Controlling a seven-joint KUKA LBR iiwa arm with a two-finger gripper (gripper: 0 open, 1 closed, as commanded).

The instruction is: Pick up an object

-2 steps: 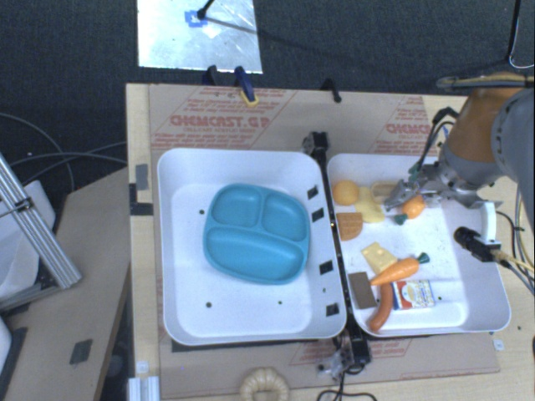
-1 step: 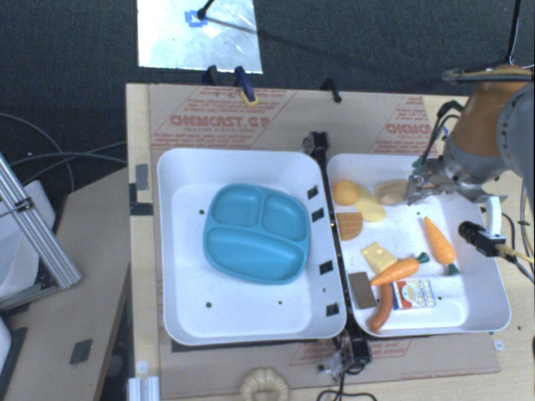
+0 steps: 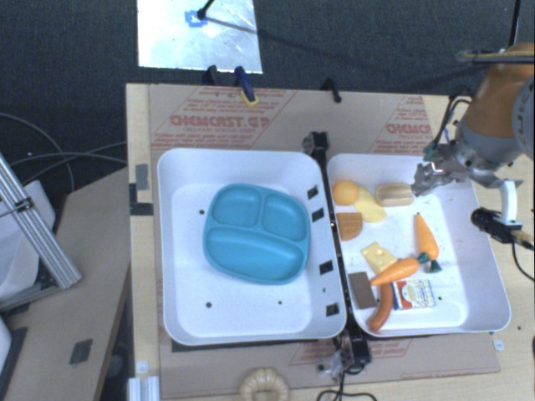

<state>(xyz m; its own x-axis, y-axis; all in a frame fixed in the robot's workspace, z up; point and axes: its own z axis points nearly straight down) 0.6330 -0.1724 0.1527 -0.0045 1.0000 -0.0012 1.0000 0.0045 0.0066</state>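
The hand hangs low over the right bin near its far edge, just beside the tan bread roll, likely lining up a grasp; whether it is parted or gripping anything I cannot tell.

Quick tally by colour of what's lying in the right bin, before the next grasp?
Orange: 4, carrot, carrot, round fruit, sausage
Yellow: 2, lemon-like piece, cheese wedge
Tan or brown: 3, bread roll, toast slice, brown bar
White: 1, small carton
Total: 10
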